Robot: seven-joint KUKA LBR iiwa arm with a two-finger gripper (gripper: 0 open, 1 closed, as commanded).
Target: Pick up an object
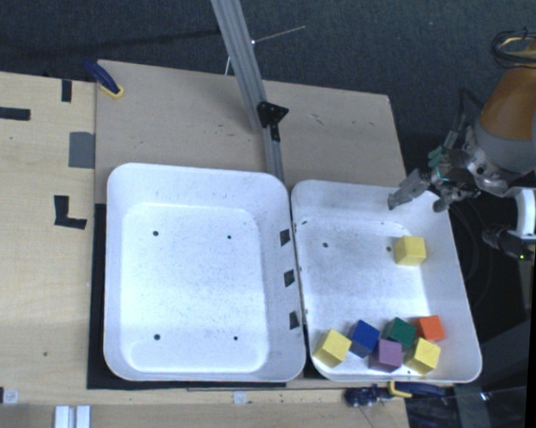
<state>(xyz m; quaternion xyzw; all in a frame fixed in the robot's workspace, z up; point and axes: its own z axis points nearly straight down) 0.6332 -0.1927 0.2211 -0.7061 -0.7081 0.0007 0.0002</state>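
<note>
In the right bin (359,215) a yellow cube (410,250) lies alone near the far right wall. Along the near wall sits a cluster: a yellow cube (334,348), a blue cube (365,337), a purple cube (388,354), a green cube (401,333), an orange cube (431,328) and another yellow cube (425,356). My gripper (423,194) hangs over the bin's far right corner, above and behind the lone yellow cube, open, with nothing between its fingers.
The left bin (123,198) stands beside the right one, with black clips on the shared rim. A slanted metal post (246,65) rises behind the bins. Blue clamps sit at the bench's far left (104,78) and near edge (374,396).
</note>
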